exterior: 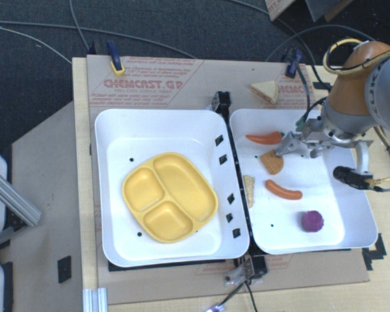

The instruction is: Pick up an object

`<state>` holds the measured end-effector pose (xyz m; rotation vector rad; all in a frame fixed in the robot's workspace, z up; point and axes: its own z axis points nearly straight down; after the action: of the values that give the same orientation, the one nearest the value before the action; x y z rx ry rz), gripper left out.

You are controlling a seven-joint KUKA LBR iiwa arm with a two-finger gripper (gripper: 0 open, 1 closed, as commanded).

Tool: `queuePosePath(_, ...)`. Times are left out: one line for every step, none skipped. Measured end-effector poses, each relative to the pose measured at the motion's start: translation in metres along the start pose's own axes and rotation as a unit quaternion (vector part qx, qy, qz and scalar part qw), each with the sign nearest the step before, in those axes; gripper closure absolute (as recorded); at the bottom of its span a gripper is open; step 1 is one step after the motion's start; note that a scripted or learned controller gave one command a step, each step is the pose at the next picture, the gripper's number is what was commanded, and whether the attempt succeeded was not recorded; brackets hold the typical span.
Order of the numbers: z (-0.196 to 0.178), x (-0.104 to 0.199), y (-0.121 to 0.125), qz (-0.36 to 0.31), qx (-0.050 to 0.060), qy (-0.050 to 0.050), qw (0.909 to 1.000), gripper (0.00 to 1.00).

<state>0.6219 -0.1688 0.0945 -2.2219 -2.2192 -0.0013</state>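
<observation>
The right bin [351, 236] holds several small things. Near its back lies an orange sausage [263, 137], and a second one [283, 190] rests in the middle. A brown cracker [271, 163] sits between them. Toward the front right is a purple lump [312, 221]. A pale bread wedge [248, 190] leans at the bin's left wall. My gripper [290, 145] hangs low over the bin's back part, just right of the first sausage and above the cracker. Nothing shows as held by it.
The left bin [110, 135] bears a yellow divided plate [169, 195]. A sandwich wedge [265, 91] lies on the bench behind the right bin. The arm [351, 90] comes in over the right bin's back right corner.
</observation>
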Motion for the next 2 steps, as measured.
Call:
queuePosePath(-0.016, 0.000, 0.002, -0.001, -0.003, -0.001, 1.0000, 1.00)
queuePosePath(-0.067, -0.010, 0.004, -0.001, -0.004, -0.002, 1.0000, 1.00)
